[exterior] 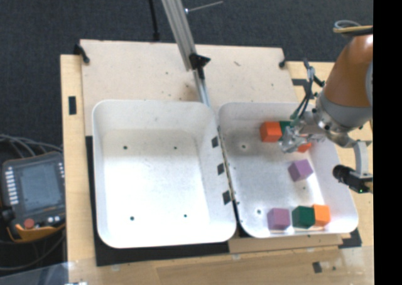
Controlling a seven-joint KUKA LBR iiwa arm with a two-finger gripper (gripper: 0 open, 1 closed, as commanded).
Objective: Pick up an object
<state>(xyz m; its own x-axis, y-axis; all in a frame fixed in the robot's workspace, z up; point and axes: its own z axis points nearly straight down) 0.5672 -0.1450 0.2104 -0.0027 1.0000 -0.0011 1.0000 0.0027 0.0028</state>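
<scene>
My gripper [291, 139] is low in the right bin [251, 171], near its far right side. An orange block [271, 131] lies just to its left, touching or nearly touching it. A sliver of something green [286, 125] shows between the block and the gripper. A small orange piece [305, 147] peeks out on the gripper's right. A purple block [300, 169] lies a little nearer the front. Along the front wall sit a purple block [278, 218], a green block [303, 216] and an orange block [321, 214] in a row.
The left bin [157, 171] stands beside the right one, with a divider edge [223, 164] between them. A slanted metal pole [179, 20] rises behind the bins. A teach pendant [32, 189] lies off the bench at left.
</scene>
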